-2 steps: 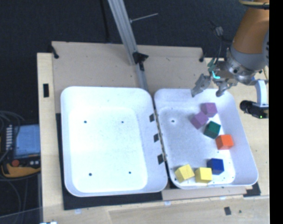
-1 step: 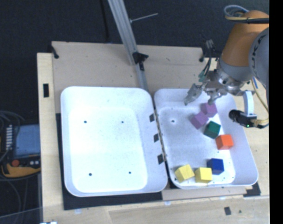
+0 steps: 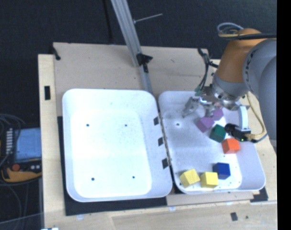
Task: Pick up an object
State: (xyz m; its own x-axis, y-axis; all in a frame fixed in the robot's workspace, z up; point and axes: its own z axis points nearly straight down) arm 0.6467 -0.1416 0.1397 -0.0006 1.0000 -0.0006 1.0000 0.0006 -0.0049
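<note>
Looking down on the surface (image 3: 102,66), I see the gripper (image 3: 203,108) hanging in the right bin (image 3: 181,138), its fingers spread apart and closed on nothing. The purple block (image 3: 205,123) lies just below the gripper, near its right fingertip; I cannot tell whether they touch. Beyond the purple block sit a green block (image 3: 217,133) and an orange block (image 3: 230,145). Farther from the gripper lie a blue block (image 3: 222,169) and two yellow blocks (image 3: 189,178) (image 3: 209,179).

Grey arm reaching in from the right, wrist bent down, hand (image 3: 201,108) spread open
</note>
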